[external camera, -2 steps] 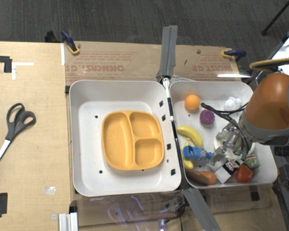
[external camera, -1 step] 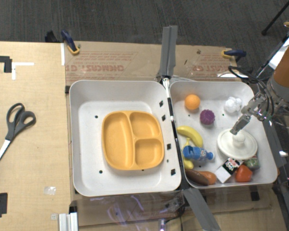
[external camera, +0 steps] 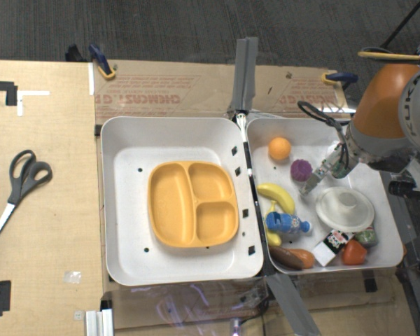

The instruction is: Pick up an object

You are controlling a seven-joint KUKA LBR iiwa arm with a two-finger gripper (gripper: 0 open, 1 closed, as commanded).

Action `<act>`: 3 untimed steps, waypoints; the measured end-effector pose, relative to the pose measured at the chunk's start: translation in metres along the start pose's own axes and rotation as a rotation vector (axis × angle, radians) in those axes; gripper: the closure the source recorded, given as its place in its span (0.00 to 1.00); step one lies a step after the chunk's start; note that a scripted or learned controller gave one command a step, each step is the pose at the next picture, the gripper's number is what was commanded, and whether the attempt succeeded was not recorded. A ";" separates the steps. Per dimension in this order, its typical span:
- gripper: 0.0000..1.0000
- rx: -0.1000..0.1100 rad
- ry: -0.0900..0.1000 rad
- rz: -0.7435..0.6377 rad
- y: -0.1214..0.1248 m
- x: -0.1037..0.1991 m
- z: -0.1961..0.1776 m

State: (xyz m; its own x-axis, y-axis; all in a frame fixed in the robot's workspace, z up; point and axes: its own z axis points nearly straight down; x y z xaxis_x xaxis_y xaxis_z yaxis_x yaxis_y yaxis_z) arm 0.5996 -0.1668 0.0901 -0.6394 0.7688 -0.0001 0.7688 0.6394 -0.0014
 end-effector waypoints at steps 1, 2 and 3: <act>0.00 -0.001 -0.002 0.097 0.053 0.002 -0.001; 0.00 0.004 0.001 0.393 0.070 0.027 0.001; 1.00 0.007 0.000 0.388 0.071 0.027 -0.006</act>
State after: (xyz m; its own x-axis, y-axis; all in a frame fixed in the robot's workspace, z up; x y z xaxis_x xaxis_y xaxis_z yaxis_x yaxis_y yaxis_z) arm 0.6368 -0.1006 0.0959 -0.3014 0.9535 -0.0019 0.9535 0.3014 -0.0083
